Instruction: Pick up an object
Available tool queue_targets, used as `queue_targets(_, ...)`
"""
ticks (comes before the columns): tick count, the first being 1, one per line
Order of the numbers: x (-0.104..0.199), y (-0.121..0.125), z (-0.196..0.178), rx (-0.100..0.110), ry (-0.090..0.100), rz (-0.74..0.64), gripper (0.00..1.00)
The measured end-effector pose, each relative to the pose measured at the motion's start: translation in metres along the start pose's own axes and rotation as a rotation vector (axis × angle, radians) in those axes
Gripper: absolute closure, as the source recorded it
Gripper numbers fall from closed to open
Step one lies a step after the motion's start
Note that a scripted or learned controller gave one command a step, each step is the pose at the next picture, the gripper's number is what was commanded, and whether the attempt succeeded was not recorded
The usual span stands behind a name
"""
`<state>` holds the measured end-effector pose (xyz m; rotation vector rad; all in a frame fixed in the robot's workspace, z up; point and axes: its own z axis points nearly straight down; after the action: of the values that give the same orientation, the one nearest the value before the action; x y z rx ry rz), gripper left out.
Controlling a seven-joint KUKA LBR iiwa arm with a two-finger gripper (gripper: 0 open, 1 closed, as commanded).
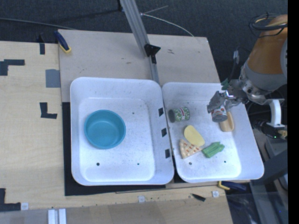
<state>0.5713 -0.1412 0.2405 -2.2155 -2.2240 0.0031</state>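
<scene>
wooden bench, metal pole, blue clamp

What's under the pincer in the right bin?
A tan object pokes out just below the pincer, lying on the right bin floor near its right wall. Its upper end is covered by the pincer, so its full shape stays hidden.

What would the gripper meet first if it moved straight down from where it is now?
Most likely the small tan wooden piece lying just under the gripper in the right white bin. Depth is unclear from this slanted view, so it may instead touch the bin's floor beside it.
</scene>
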Motion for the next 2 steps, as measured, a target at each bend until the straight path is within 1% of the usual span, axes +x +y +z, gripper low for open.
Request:
queue_targets(1,0.058,-0.002,0.012,0.0,0.0,-0.001,1.0)
queue_targets(2,0.12,-0.011,0.008,0.0,0.001,-0.003,1.0)
